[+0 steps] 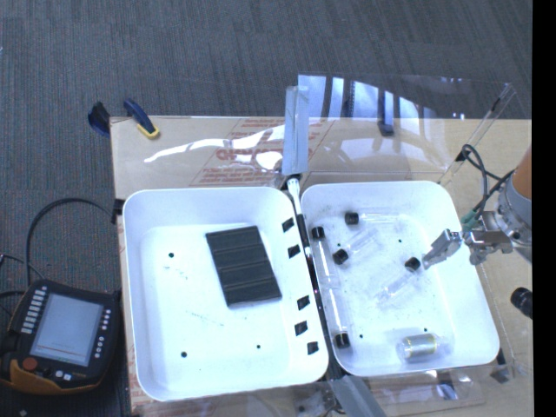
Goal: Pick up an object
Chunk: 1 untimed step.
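Observation:
The right bin (pixel 469 233) holds several clear plastic vials with black caps, one of them (pixel 354 247) near its middle and another (pixel 401 278) lying just below the gripper. A small metallic cylinder (pixel 419 346) rests near that bin's front edge. A dark grey ribbed slab (pixel 243 266) lies flat in the left bin (pixel 148 233). My gripper (pixel 440 248) reaches in from the right over the right bin's right half. It hangs close to the black cap (pixel 413 264) of a vial. Nothing is seen held in it.
A long clear tube (pixel 327 294) lies along the right bin's left wall. Black clips (pixel 301 303) line the edge between the bins. A clear acrylic panel (pixel 391 120) stands behind the right bin. A teach pendant (pixel 61 328) sits at the far left, a blue-and-yellow clamp (pixel 139 120) at the bench's back corner.

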Each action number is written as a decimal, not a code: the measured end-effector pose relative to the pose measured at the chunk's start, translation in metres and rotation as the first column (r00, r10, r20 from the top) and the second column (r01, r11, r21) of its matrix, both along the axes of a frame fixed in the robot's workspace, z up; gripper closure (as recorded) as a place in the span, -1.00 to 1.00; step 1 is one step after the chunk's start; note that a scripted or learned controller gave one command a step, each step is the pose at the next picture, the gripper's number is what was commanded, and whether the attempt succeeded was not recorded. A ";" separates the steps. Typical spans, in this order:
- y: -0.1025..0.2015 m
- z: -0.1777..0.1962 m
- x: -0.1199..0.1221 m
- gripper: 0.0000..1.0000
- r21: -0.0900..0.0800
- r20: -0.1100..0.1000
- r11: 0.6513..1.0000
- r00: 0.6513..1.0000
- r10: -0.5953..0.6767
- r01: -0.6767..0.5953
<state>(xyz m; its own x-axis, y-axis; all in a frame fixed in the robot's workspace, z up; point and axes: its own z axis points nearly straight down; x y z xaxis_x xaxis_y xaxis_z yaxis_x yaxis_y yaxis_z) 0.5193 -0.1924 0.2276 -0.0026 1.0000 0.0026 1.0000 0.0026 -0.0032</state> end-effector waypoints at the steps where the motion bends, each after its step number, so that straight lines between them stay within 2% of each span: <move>1: 0.000 -0.107 0.052 -1.00 0.001 -0.001 0.996 0.996 0.087 -0.087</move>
<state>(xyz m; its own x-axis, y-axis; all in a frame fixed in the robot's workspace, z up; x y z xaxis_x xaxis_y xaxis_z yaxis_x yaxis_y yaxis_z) 0.5715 -0.1923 0.1205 -0.0898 0.9960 0.0032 0.9960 0.0898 -0.0039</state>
